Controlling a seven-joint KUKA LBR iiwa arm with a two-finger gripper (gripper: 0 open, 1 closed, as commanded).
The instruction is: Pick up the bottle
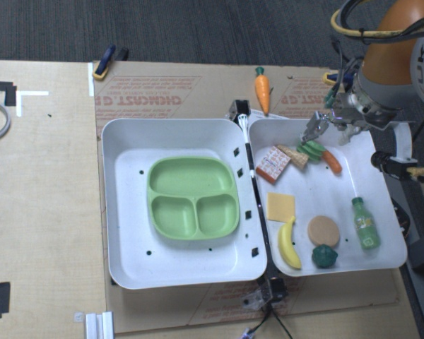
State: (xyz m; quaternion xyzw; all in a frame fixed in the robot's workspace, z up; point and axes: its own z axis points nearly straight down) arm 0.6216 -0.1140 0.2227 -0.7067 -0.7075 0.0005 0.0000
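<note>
In the right bin (381, 260), close to its right wall and toward the near end, the bottle (365, 223) lies flat on the white floor, its cap pointing to the far side. It is green and see-through, with a label around the body. The gripper (316, 128) hangs over the far end of the same bin, above a green piece (311, 149) and an orange-red carrot-like toy (331, 162). It holds nothing, and whether it stands open or closed cannot be told from this view.

To do the step well, the arm should probably travel toward the near end of the bin, turn the wrist so that the grip crosses the bottle's narrow width, and come down over the middle of the body, not the cap. A round, smooth body may roll away if it is touched on one side first.

Room is small on the right: the bottle is near the bin wall, so that side leaves little space for a finger. On the left there is bare floor between the bottle and the round brown disc (323, 230); the dark green lump (325, 256) and the banana (289, 243) are further off. The left bin (120, 189) carries a green divided plate (194, 198) and does not matter here.
</note>
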